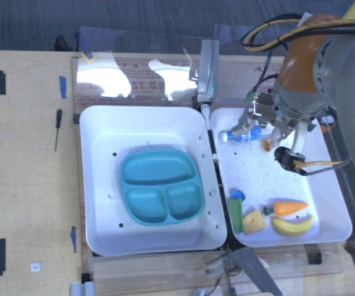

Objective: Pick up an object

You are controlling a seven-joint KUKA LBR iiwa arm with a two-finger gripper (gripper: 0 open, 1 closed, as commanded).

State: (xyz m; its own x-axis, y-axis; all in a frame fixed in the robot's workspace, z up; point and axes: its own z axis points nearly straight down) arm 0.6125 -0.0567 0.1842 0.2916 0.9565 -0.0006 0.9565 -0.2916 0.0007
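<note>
The gripper [258, 121] sits low at the far end of the right bin [331, 224], and I cannot tell whether it grips the blue bottle [242, 135] lying just beside it; it may slip if caught only by its end. Well nearer the camera than the gripper lie one banana [292, 226], one carrot [287, 208], one green marker [234, 211] and one yellowish lump [254, 221], and off to its side one blue divided tray [161, 185] fills the left bin [97, 134].

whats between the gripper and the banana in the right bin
Mostly bare white bin floor, seen from the overhead camera. The gripper sits at the far end; just before the banana lies the toy carrot.
</note>
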